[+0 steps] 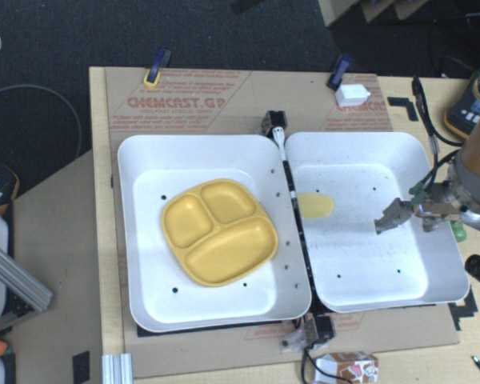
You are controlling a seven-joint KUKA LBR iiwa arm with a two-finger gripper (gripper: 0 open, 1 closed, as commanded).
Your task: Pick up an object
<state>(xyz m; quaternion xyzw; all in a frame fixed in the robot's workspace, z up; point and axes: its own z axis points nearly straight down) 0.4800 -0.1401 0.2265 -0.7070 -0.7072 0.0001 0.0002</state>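
So here's where we are: the end effector (396, 217) is hanging over the right bin (368, 290), toward its right side, with the arm coming in over that bin's right wall. We honestly can't tell from this angle how it's set, it's just a dark grey blob at the tip, and nothing we can see is pinched in it.

There are two candidates for "an object". The closer one is a small flat yellow piece (315, 206), lying to the left of the end effector and slightly farther up the bin, right against the divider between the two bins. The big yellow divided plate (218, 231) is well to the left of the end effector, in the left bin (144, 174), sitting roughly in the middle of it.

What we're worried about:

- The little yellow piece looks really thin and flat. Coming straight down on it could easily close on nothing, or just skid it along the bin floor.
- It's tucked up beside the divider wall, so approaching there risks bumping the rim and missing.
- The plate is wide and shallow with a smooth rim. Unless the end effector catches an edge or one of the ridges between compartments, we'd guess it slips or tips out.

Everything sits on the cardboard-covered surface (224, 94).
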